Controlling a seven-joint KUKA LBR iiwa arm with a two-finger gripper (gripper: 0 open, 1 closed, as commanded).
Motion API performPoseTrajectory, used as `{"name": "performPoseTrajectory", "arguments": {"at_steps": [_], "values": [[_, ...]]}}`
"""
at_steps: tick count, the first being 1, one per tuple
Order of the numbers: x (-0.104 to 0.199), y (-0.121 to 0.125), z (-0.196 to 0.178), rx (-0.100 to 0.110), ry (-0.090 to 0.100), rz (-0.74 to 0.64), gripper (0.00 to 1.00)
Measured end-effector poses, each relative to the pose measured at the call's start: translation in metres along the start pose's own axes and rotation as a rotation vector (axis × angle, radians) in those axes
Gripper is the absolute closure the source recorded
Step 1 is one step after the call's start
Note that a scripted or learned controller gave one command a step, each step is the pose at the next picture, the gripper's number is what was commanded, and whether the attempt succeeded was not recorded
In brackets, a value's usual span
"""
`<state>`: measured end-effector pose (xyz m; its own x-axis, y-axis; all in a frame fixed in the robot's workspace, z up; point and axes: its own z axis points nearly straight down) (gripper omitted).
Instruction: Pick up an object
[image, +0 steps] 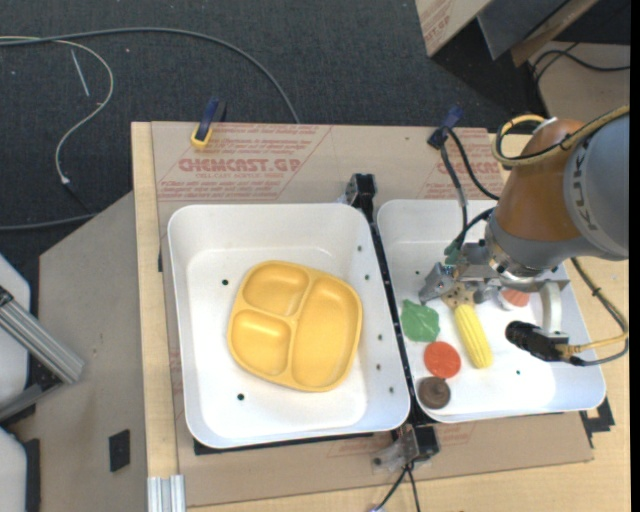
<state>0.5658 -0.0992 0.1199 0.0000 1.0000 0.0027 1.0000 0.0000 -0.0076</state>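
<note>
The gripper (452, 288) is hanging over the right bin (560, 395), just above the corn (473, 335). Whether it is open or closed, I cannot tell.

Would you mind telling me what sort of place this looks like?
Probably a robotics lab: a robot arm over white bins holding toy corn, on a clamped cardboard-topped bench, with loose cables.

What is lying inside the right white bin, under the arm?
In the right bin lie a green piece, a yellow corn cob, a red round piece and a brown round piece. The arm covers the bin's far part; an orange-white item peeks out.
</note>
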Motion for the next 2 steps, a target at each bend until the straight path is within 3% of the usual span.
{"name": "performPoseTrajectory", "arguments": {"at_steps": [1,2], "values": [[0.000,0.002,-0.014,-0.007,-0.001,0.000,1.00],[-0.001,0.002,-0.058,-0.013,-0.004,-0.001,1.00]]}}
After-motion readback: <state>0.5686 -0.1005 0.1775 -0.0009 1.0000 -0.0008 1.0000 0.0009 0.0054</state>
